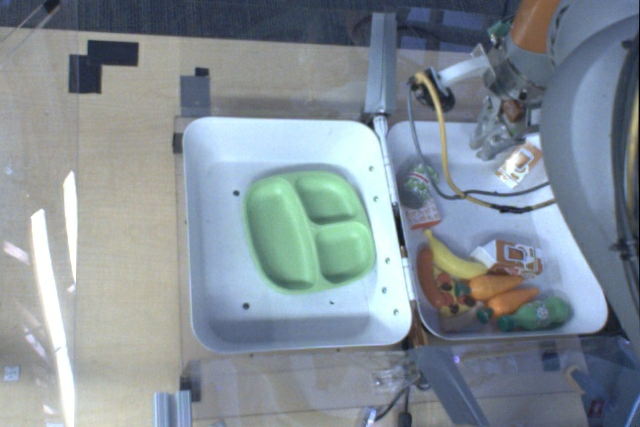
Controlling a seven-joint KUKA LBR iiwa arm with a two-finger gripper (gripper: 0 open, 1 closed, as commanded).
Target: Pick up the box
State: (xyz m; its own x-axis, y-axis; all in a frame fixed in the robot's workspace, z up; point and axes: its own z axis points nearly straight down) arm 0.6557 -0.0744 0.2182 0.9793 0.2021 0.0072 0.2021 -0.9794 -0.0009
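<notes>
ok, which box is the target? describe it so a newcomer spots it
Look in the right bin, at its far end under the gripper. The small white-and-orange box lies there alone, tilted. The other box sits nearer the camera, beside the banana.

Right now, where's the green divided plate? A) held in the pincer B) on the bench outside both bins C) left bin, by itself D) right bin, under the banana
C: the green divided plate lies flat in the middle of the left bin, while the banana and the other items sit in the right bin.
</notes>
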